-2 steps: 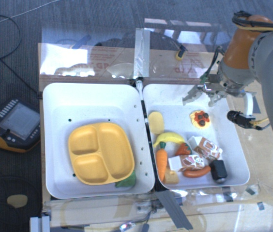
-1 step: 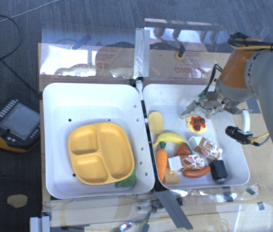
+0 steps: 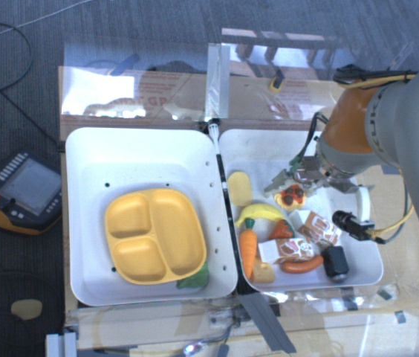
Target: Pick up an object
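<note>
Poised low in the right bin (image 3: 358,270), jaws (image 3: 293,192) apart around a small red-and-yellow toy (image 3: 293,197) near the bin's middle. Risk of a slip or a nudged banana (image 3: 260,213) just beside, given the crowded pile toward the near edge.

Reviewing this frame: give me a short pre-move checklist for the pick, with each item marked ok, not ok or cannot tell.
1. Gripper over the right bin, where the objects lie: ok.
2. Candidate directly below, the small pizza toy: ok.
3. Finger opening: cannot tell.
4. Object held between fingers: cannot tell.
5. Free space around target: not ok; the banana and a snack packet crowd it.
6. Yellow divided plate in the left bin, away from the arm: ok.
</note>
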Controlling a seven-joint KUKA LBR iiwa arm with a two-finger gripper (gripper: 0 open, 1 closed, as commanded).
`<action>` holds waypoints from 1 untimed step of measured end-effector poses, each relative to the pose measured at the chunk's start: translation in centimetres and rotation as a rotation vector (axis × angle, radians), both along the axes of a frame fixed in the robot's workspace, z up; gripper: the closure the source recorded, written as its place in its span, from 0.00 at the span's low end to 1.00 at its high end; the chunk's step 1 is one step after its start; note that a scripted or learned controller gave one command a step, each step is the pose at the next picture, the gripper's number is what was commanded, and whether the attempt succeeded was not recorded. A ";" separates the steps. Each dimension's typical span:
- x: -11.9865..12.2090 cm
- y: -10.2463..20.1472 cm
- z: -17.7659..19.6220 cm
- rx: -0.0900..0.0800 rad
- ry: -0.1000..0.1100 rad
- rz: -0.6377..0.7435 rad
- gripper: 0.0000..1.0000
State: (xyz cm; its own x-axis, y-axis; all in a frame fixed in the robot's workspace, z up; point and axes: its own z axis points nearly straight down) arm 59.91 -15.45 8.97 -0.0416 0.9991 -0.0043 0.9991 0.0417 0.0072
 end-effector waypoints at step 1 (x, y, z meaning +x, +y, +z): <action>0.1 0.0 1.0 0.002 -0.003 -0.001 1.00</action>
State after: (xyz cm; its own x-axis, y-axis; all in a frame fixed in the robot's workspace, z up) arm 60.00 -15.40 9.93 -0.0408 0.9992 -0.0026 0.9991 0.0408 0.0098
